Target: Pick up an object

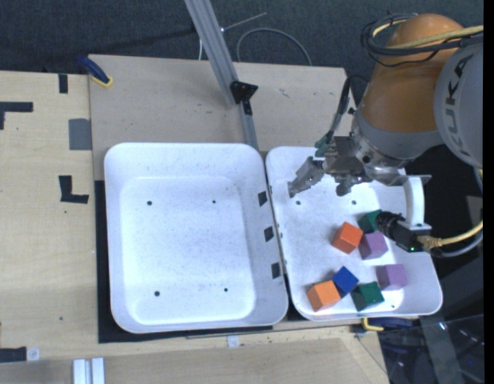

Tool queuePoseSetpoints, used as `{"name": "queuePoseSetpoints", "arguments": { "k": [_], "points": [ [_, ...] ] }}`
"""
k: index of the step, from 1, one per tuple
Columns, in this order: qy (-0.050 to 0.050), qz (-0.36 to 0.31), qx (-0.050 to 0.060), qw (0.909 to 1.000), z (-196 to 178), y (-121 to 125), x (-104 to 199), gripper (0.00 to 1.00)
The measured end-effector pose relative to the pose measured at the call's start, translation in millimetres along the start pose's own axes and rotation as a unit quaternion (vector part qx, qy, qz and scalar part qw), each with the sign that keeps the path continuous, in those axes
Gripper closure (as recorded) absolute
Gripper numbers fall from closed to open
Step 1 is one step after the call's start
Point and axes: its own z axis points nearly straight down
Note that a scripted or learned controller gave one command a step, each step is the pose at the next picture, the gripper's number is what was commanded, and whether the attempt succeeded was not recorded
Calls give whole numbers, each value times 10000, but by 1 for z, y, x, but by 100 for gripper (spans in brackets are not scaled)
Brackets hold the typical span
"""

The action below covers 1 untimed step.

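A: Looking down at the counter (39, 214), what do you see of the arm?

B: The grey arm with its orange band (403, 78) reaches in from the right and hangs over the upper part of the right bin (291, 238). The pincer (320, 181) sits above the bin's speckled floor, its two dark fingers spread apart, with nothing between them.

A: And the things to pick?

B: All in the right bin, gathered in its lower right part. An orange cube (348, 237) lies nearest the pincer, below and to the right of it, apart from the fingers. Just beside it to the right is a purple cube (374, 245), and above that a dark green cube (370, 221), partly hidden by a black fitting on the arm. A second purple cube (391, 275) lies lower, near the right rim.

A: Anything along the bottom edge?

B: Three more in a row: a second orange cube (324, 294) at the left, a blue cube (345, 280) touching it, and a second green cube (367, 295) just beside the blue one.

A: The other bin?

B: The left bin (119, 174) stands just beside the right one, rims touching. A grey metal bar (211, 34) slants down from the top toward the place where the two bins meet.
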Motion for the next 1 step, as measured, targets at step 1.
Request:
{"name": "queuePoseSetpoints", "arguments": {
  "k": [1],
  "points": [
    [7,-8,79,10000,55,-32,45,0]
  ]
}}
